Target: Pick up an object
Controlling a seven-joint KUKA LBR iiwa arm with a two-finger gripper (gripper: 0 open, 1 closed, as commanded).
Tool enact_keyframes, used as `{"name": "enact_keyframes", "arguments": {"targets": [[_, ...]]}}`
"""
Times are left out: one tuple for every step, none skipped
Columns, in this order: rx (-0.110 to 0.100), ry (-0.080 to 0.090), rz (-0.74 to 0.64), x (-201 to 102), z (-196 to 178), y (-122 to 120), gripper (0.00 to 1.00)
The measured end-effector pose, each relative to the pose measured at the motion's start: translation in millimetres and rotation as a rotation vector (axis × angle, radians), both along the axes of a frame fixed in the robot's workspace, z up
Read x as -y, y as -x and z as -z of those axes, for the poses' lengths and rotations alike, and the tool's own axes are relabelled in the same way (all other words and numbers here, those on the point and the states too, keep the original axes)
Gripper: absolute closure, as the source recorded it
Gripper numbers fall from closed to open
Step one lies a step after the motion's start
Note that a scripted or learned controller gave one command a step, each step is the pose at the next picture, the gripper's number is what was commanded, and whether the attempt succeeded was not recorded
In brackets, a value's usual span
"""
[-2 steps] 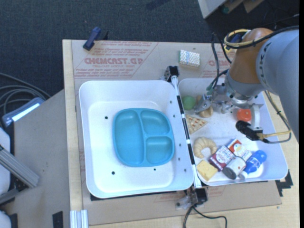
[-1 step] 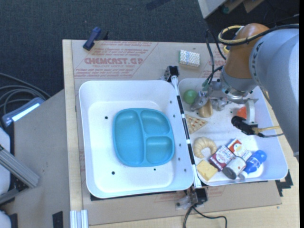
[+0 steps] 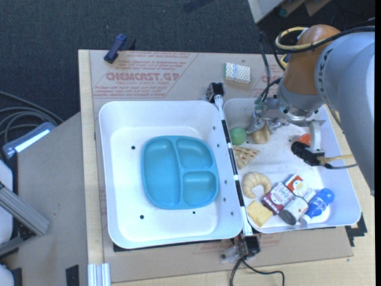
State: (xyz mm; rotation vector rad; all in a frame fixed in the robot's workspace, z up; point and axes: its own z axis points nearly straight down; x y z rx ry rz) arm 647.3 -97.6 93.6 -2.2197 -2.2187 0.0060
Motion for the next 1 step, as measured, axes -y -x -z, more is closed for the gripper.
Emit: {"name": "enact_keyframes", "arguments": {"targets": [[0.007, -0.002, -0.002, -85.1, -92.0, 10.5, 1.00]]}}
